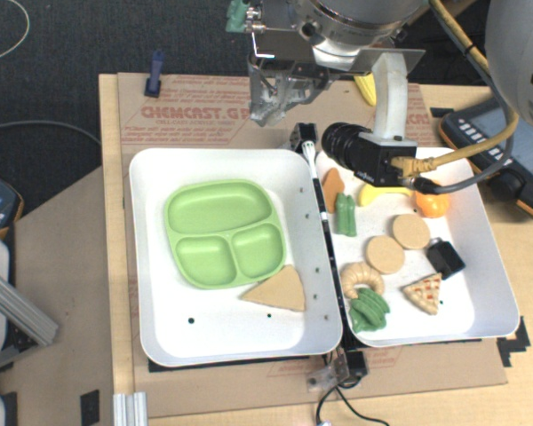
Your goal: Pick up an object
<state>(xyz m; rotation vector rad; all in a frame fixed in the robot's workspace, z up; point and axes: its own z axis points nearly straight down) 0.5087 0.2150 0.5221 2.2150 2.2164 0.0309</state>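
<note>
My gripper hangs high over the cardboard behind the left bin's back edge, with nothing visibly in it. That bin holds a green compartment tray and a tan wedge. The right bin holds an orange carrot piece, a green pod, a yellow piece, an orange fruit, two tan round biscuits, a black block, a croissant, a green leafy piece and a pizza slice.
A black cylindrical unit with a cable overhangs the right bin's back left corner. A blue clip lies at the cardboard's far left corner. A handheld device sits to the right, beyond the bins.
</note>
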